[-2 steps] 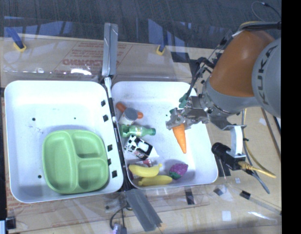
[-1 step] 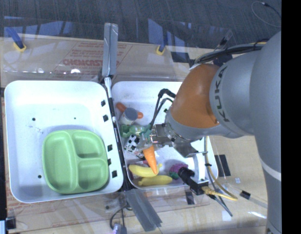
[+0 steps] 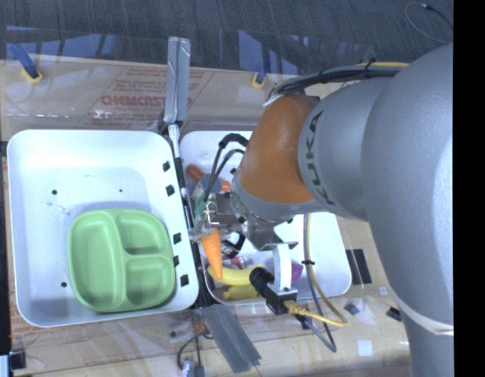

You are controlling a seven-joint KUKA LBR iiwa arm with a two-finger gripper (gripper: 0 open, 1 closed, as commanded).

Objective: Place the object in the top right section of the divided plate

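Looming closest to the lens: grey KUKA arm [image 3: 384, 163] with its orange band [image 3: 278, 151], sweeping in from the right and covering most of the right-hand bin [image 3: 340, 246]. Reaching down toward that bin's left side, near the wall shared with the other bin. Gripper [image 3: 219, 218] buried under the wrist amid black cables and small fittings; cannot tell how the jaws stand, nor whether anything sits between them.

Heaped in the right-hand bin below the wrist: an orange carrot [image 3: 213, 254] lying lengthwise along the left wall, a yellow banana [image 3: 236, 277] across the near corner just beneath it, something purple [image 3: 293, 272] partly hidden to the right, and a scrap of red-orange [image 3: 197, 173] farther up by the wall. Carrot tip close under the wrist hardware, but touching or apart not clear from this angle. Yellow cable [image 3: 325, 314] trailing over the bin's near rim onto the bench.

Resting in the left-hand bin [image 3: 38, 163], toward its near side: green divided plate [image 3: 121, 258] with three sections, all bare. Well apart from the carrot and banana, the bin walls between them.
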